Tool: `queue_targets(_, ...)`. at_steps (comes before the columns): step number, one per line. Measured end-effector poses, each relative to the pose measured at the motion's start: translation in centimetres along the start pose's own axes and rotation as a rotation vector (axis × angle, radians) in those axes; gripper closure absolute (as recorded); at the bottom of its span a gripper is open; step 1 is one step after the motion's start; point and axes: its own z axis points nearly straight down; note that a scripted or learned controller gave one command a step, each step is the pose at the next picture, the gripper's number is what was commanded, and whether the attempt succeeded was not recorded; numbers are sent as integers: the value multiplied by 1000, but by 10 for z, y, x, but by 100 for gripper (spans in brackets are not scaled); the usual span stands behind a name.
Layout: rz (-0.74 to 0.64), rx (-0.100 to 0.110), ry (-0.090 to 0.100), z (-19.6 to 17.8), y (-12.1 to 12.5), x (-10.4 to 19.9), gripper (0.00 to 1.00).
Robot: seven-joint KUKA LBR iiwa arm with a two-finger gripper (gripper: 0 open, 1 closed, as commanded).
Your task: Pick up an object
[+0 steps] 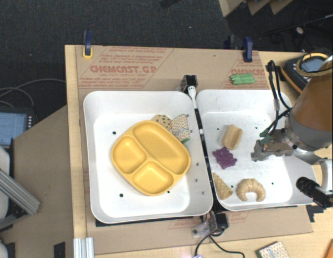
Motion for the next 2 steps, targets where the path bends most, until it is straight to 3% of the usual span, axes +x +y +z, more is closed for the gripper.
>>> queue_targets(1, -1, 2, 1, -26, 0, 4, 100)
queue_targets(2, 2, 14, 4, 38, -3, -6, 100)
